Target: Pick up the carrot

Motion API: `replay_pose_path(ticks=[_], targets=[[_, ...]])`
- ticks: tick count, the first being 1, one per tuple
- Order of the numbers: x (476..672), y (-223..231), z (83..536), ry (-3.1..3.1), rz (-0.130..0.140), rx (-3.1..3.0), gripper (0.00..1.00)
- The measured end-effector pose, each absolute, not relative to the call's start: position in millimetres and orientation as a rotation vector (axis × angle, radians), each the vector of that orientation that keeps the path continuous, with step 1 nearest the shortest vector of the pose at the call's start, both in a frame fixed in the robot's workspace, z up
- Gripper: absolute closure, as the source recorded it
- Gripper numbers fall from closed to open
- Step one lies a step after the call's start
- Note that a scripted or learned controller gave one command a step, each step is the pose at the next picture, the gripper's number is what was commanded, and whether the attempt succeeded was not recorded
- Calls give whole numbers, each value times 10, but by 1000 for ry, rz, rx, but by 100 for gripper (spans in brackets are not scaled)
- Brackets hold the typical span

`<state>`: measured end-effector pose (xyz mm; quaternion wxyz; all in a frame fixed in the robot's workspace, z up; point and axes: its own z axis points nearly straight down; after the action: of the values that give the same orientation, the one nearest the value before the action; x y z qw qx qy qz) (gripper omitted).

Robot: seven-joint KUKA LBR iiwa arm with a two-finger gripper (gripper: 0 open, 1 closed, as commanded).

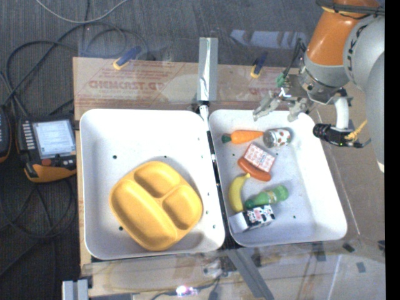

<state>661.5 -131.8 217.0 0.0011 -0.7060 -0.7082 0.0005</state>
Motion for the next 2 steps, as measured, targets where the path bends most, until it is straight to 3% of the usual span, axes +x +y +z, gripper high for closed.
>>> replay_pose_path(ticks=[1, 2], targets=[[6561, -1241, 1067, -2298, 2, -2142, 0], [6406, -1345, 897, -2355, -8, -2093, 0]])
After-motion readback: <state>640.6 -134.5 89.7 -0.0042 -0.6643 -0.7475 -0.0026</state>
